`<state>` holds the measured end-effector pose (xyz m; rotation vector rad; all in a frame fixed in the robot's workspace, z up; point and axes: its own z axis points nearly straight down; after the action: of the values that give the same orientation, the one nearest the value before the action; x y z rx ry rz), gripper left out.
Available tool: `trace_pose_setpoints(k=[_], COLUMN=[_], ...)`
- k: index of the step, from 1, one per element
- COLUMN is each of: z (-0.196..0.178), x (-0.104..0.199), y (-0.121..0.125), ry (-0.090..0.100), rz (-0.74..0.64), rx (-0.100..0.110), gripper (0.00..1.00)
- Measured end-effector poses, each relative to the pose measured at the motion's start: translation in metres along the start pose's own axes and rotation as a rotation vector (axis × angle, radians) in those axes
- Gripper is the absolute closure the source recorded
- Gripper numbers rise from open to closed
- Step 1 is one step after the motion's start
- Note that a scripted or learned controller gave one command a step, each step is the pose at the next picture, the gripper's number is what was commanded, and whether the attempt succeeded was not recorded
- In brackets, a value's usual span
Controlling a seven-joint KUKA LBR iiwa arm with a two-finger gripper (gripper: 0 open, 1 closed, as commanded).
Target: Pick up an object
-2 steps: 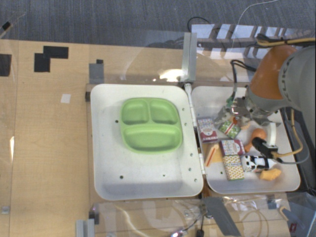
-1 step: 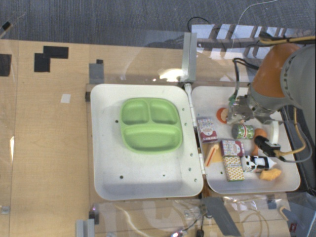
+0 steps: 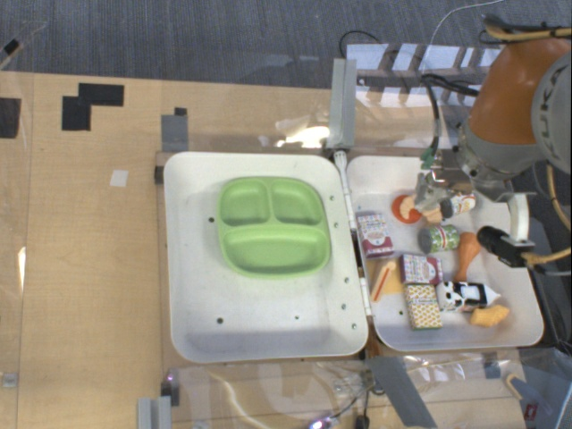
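Observation:
My gripper (image 3: 429, 193) hangs low over the back of the right bin (image 3: 534, 327), reaching in from the right. Directly under it lie a red-orange round piece (image 3: 407, 209), a tan item (image 3: 437, 213) and a small white item (image 3: 464, 206); whether it touches any of them I cannot tell. Just in front of these are a green can (image 3: 440, 238) and an orange carrot (image 3: 468, 251). Nearer the front lie a small pink-and-white box (image 3: 374, 232), a purple box (image 3: 420, 268), a cracker box (image 3: 423, 306), a black-and-white toy (image 3: 465, 295) and an orange wedge (image 3: 490, 315).
The left bin (image 3: 192, 329) holds a green divided plate (image 3: 273, 226) near its middle. An orange stick (image 3: 382, 281) lies by the right bin's left wall. The arm's orange band (image 3: 518, 88) and cables rise at the upper right. A metal post (image 3: 342, 105) stands behind the bins.

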<state>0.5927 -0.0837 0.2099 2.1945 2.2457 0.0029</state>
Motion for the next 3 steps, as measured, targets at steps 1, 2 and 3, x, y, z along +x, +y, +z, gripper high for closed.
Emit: trace_pose_setpoints(k=[1,2,3], z=[-0.026,-0.026,0.022], x=[0.034,0.034,-0.042], y=[-0.038,-0.038,0.006], ry=[0.001,0.001,0.0], rz=[0.003,0.003,-0.22], rx=[0.002,0.002,0.003], gripper=[1.0,0.0,0.0])
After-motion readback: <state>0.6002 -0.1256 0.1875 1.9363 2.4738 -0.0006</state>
